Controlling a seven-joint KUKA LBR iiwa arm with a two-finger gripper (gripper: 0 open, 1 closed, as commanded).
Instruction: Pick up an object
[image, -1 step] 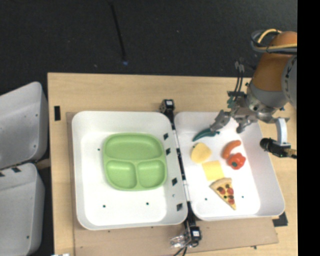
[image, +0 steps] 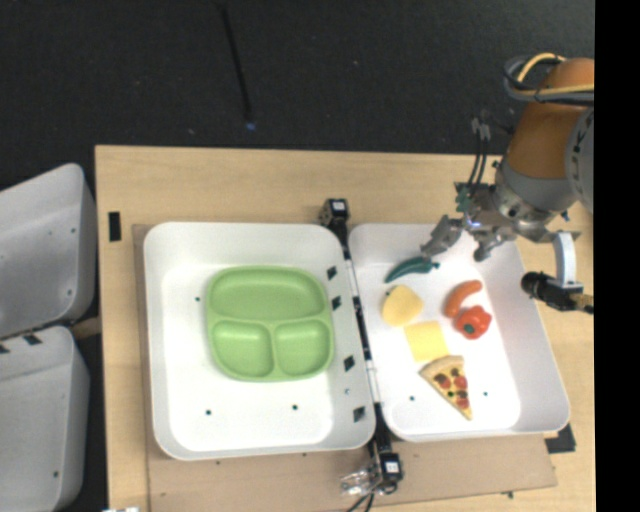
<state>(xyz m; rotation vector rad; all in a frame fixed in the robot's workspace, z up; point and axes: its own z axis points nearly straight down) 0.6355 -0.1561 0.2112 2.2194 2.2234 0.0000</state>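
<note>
A: Where's the nearest thing to grab?

B: The green pepper (image: 413, 267) lies in the right bin (image: 530, 385), at that bin's eleven o'clock corner, long axis running from eight o'clock to two o'clock, thin tip toward eight.

A: And the pincer (image: 462, 238)?

B: Just past the pepper's two o'clock end, fingers spread apart, nothing between them (the pepper lies free).

A: Neighbours?

B: At five o'clock from it, a yellow lump (image: 401, 304), cheese square (image: 427, 340), pizza slice (image: 449, 384); red pieces (image: 468, 307) at four. The green tray (image: 269, 322) sits in the left bin (image: 180, 400) on the surface (image: 200, 185).
</note>
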